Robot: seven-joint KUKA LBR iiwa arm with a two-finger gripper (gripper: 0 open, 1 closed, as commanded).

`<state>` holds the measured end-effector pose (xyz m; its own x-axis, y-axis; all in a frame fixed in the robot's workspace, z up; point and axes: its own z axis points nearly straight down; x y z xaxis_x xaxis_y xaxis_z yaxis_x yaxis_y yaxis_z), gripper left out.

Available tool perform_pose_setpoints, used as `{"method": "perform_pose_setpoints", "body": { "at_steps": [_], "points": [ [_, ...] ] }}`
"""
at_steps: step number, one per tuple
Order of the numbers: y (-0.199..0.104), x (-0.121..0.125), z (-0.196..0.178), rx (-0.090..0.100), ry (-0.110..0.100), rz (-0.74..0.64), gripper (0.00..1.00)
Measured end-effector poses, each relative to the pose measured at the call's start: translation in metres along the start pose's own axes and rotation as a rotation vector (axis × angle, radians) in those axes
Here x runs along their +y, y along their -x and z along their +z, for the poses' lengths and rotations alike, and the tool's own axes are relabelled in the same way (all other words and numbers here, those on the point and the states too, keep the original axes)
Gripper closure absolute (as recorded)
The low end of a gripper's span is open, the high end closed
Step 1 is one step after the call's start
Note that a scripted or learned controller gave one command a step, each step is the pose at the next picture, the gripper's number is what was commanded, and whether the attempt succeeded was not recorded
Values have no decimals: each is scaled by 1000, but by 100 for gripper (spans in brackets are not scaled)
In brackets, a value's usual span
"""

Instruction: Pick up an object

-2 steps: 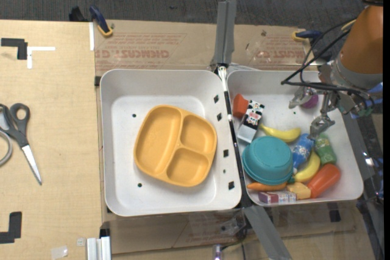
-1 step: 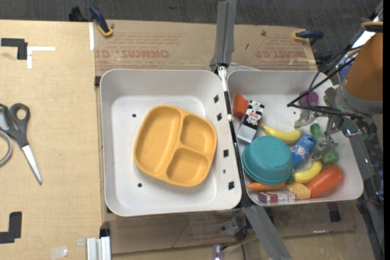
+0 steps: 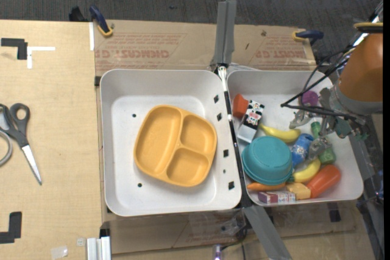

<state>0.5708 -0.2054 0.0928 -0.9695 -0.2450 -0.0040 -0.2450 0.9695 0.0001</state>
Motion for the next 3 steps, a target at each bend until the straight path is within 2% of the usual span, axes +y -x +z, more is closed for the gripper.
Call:
{"method": "perform_pose_setpoints", "body": {
  "at_steps": [1, 2, 3],
  "points": [
    [-16, 30, 0, 2, 0, 129, 0],
    [39, 68, -1, -3, -4, 158, 0],
    [40, 68, -11, -8, -5, 155, 100]
  ]
}}
